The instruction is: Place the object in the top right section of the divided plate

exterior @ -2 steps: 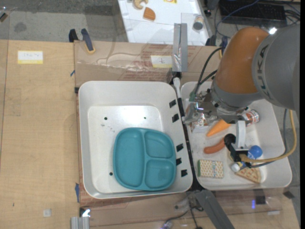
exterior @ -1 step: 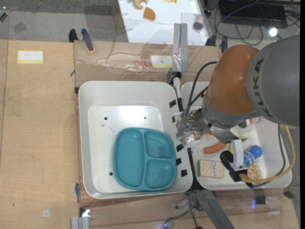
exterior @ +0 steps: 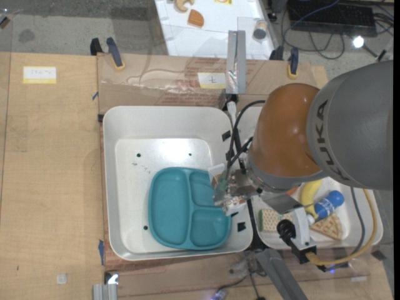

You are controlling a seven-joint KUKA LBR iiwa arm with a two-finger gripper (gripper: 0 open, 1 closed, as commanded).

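1. The gripper (exterior: pixel 226 191) hangs over the right edge of the teal divided plastic plate (exterior: pixel 186 210), right at its top right section (exterior: pixel 201 188).
2. Something small and brownish sits at the fingertips; whether it's clamped, I cannot tell.
3. The plate lies in the left white bin (exterior: pixel 119 167), its long axis tilted.
4. A yellow banana (exterior: pixel 310 191), blue bottle (exterior: pixel 327 205) and waffle piece (exterior: pixel 269 219) sit in the right bin, under the arm.

The divided plate (exterior: pixel 181 208) lies in the left bin (exterior: pixel 119 167) (right half).
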